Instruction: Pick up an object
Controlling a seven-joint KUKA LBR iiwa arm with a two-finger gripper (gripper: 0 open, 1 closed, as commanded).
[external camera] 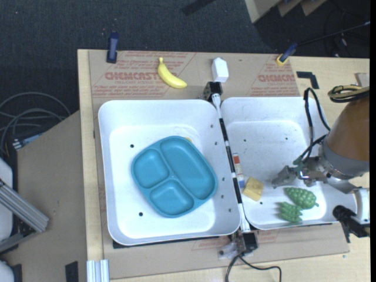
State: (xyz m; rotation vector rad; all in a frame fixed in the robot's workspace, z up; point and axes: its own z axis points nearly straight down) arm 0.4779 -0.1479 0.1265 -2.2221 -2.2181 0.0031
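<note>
Where claw (289, 176) hovers, green toys (296, 203).

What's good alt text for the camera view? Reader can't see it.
A grey robot arm reaches in from the right, its hand low in the right bin, beside two green toys and a yellow block. The left bin holds a blue divided plate. A toy banana lies on the bench behind the bins.

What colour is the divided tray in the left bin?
Blue; the divided tray shows clearly in the camera view.
</note>
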